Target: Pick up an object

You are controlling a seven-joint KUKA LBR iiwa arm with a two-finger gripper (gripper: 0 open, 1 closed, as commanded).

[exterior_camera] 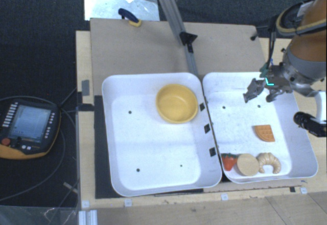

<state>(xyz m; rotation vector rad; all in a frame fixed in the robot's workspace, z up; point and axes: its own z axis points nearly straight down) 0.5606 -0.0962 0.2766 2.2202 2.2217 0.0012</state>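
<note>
Both bins, left [122,167] and right [301,162], look like smooth white plastic with a faint speckle, the yellow bowl [177,103] glossy plastic, the bench top [148,45] matt brown board, the surrounding floor [41,29] dark, rough carpet.

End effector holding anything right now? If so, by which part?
Nothing held. The end effector hangs open above the right bin, well clear of the waffle piece.
</note>
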